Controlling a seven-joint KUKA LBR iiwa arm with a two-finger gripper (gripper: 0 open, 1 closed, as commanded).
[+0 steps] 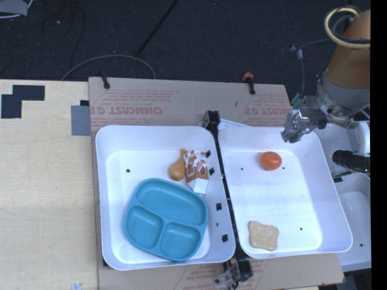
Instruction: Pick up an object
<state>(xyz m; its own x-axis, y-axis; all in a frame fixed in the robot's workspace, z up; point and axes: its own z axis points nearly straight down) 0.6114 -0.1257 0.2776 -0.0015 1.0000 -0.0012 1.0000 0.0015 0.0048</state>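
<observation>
Your nearest candidate is the small red ball [271,160], which lies in the right bin [338,222] toward its far end, by itself on the white floor. The claw [292,129] hangs above that bin's far right corner, near the ball but not touching it. From this slanted view you cannot tell whether the claw stands apart or together.

Judge the ball as light and smooth, probably a toy fruit of plastic or rubber. A round skin like that is likely to squirt out sideways, so take it across its widest part, with the claw centred over it and low enough to close at the middle rather than near the top.

The flat tan piece [263,235] at the near end of the same bin looks thin and low. It would be hard to get under, and a pinch across its edges offers little to hold.

In the left bin [112,162], the blue divided tray [164,217] looks stiff and light but wide. Only its rim gives a hold. Just beyond it, the orange-brown toy [178,168] and the printed packet [196,165] lie touching each other, so a grab there may catch both.

Count two bins, one ball, one tan piece, one tray, one toy, one packet.
</observation>
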